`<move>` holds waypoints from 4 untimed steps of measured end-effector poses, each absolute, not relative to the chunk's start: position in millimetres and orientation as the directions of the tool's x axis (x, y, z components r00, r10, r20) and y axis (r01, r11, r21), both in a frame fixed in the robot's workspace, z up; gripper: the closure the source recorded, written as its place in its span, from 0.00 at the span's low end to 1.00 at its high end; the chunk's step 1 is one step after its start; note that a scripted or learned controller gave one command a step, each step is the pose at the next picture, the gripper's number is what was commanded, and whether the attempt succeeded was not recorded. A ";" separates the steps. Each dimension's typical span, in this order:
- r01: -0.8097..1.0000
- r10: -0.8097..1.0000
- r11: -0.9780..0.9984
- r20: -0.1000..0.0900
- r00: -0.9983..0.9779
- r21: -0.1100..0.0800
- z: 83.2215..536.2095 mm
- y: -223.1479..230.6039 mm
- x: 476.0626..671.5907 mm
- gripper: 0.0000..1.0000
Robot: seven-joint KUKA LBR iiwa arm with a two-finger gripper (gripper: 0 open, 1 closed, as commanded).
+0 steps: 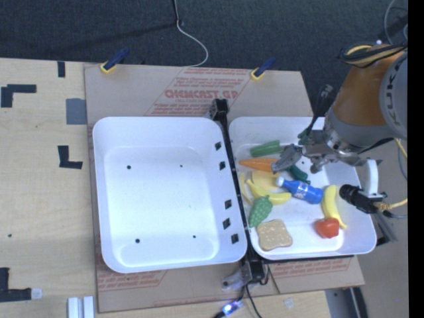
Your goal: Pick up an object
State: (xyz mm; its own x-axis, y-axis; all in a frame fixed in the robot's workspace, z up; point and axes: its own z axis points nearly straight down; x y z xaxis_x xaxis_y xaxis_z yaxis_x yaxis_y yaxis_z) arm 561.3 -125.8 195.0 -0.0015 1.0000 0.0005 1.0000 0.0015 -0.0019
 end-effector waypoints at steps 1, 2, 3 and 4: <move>1.000 1.000 -0.001 -0.004 0.001 0.001 140.9 -206.4 611.5 0.00; 1.000 1.000 0.002 -0.006 -0.002 0.012 264.8 -224.1 629.7 0.00; 1.000 1.000 0.004 0.002 -0.004 -0.007 74.9 -221.0 666.9 0.00; 1.000 1.000 0.005 -0.004 -0.005 0.001 95.2 -222.2 669.3 1.00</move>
